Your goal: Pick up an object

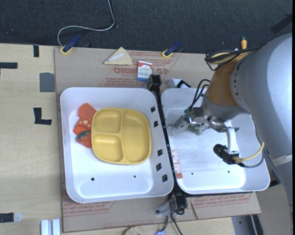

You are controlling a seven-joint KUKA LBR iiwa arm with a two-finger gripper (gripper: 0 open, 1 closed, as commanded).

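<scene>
Yellow plastic, a divided plate [122, 135] with three compartments, lies flat in the left white bin [79, 182], filling most of its middle. Just left of the plate, and partly tucked under its rim, sits an orange toy [84, 124] with a small dark green patch at its lower end. My arm [265, 89] reaches in from the right, grey with an orange band [221, 84] above the wrist, and my gripper [194, 121] hangs low over the upper left part of the right white bin [211, 182], near the divider between the two bins. Whether anything is between its tips I cannot tell at this scale, nor how it stands. Behind the bins, on the cardboard sheet [88, 67], rest a small red and white carton [144, 70] and a pale triangular wedge [119, 57], well apart from my gripper.
</scene>
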